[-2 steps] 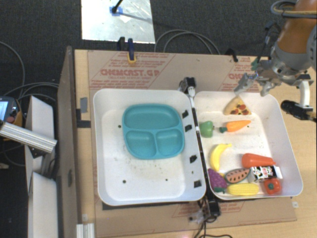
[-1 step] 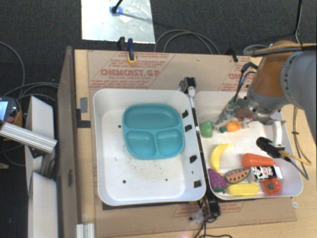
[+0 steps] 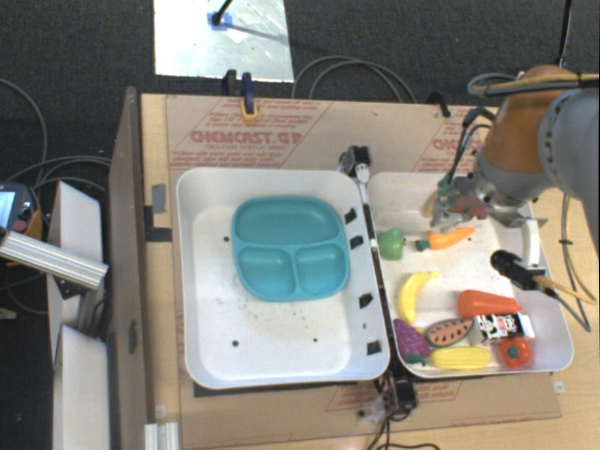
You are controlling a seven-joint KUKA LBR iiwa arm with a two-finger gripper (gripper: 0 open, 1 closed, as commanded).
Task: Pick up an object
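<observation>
Orange carrot (image 3: 448,240), right bin (image 3: 561,331): gripper (image 3: 448,206) poised directly above, grip state indiscernible; approach step, descent and closure pending.

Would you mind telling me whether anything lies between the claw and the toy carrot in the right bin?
Nothing visible does. The claw hangs just above the carrot, with bare bin floor between them; the green pepper lies off to its side.

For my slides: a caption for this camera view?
Gripper hovers over toy carrot in right bin; teal tray in left.
</observation>
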